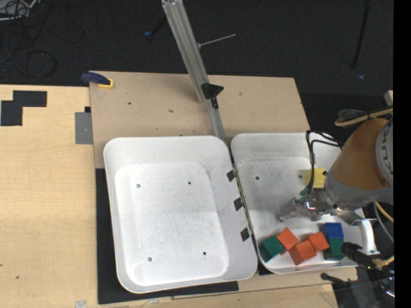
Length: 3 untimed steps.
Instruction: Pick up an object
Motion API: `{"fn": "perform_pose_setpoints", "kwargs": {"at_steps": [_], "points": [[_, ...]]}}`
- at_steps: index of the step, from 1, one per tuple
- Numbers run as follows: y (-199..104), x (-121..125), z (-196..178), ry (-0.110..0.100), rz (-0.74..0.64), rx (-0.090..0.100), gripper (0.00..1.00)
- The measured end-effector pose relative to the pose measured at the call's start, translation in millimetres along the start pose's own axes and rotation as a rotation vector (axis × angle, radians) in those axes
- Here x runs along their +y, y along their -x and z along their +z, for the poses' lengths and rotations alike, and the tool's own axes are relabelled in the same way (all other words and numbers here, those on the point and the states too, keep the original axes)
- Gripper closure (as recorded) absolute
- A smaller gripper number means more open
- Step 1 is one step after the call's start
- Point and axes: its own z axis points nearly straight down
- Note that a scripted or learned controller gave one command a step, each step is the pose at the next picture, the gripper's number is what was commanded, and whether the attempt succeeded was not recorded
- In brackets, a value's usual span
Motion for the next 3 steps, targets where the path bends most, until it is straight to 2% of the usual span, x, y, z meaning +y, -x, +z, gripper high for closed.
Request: {"fn": "perform_pose_setpoints", "kwargs": {"at_steps": [1,2,3], "points": [[2,0,-13,0.003,0.007,-0.001,1.00],[11,1,-72,0.011,0.006,-0.004,1.00],[10,-1,-114,0.011,-0.007,-0.003,1.00]]}}
